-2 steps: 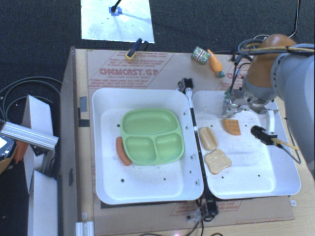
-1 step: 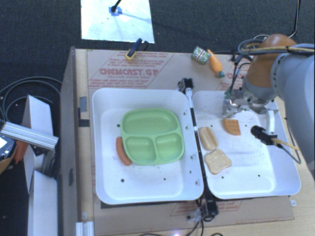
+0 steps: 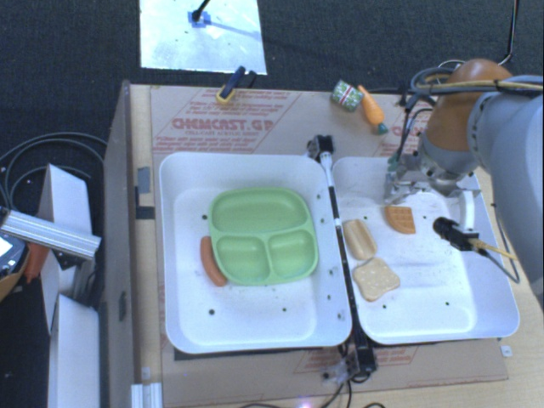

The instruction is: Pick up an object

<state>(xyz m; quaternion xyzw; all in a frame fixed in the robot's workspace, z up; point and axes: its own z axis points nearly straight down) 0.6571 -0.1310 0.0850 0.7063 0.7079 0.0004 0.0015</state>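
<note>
We see the gripper low in the right bin, just beside the cracker, probably to grasp it, but we cannot tell how its fingers stand.

Robotics lab bench, not a kitchen. Grey arm with orange band reaches over two white bins sitting on a cardboard sheet. Food in the bins is toy stuff: green divided plate, hot dog, bread pieces. Dark carpet floor, loose black cables at left, aluminium extrusion, metal plate on the floor behind the bench.
</note>
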